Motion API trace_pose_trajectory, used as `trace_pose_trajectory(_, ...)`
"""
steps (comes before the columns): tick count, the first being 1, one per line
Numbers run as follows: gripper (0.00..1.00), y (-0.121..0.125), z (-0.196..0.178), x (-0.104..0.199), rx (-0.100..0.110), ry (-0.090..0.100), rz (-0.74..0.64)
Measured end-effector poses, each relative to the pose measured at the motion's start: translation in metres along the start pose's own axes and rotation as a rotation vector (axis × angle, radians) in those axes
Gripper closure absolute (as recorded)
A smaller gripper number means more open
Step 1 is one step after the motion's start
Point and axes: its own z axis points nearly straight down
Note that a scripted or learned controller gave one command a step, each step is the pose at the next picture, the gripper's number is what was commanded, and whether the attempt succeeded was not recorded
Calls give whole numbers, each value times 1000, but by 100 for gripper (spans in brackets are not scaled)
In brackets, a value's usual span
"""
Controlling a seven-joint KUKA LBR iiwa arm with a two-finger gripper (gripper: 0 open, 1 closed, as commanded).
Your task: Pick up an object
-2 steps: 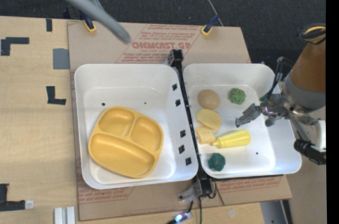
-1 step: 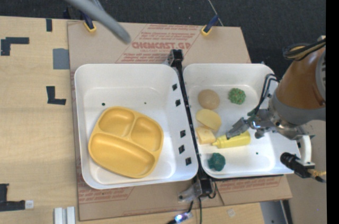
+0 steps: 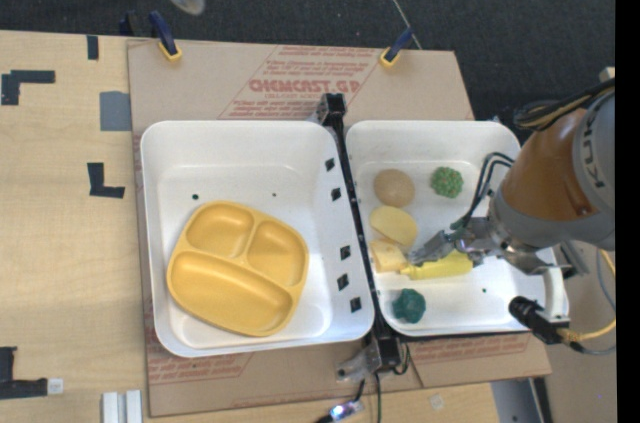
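The right bin holds several small items. A tan round piece and a green broccoli-like piece lie at its back. A yellow lemon-shaped piece sits above a pale yellow block. A long yellow piece lies in the middle, and a teal piece sits at the front. My gripper is low in this bin, right over the left end of the long yellow piece and just right of the pale block. Whether it grips anything is unclear.
The left bin holds a yellow divided plate. A black divider runs between the two bins. The grey arm with its orange band comes in over the right bin's right wall.
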Motion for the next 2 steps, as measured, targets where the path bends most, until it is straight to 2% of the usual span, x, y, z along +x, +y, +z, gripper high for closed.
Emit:
trace_pose_trajectory(1, 100, 4, -15, 1, -13, -3, -4)
trace_pose_trajectory(2, 100, -2, -60, 2, 8, -4, -3)
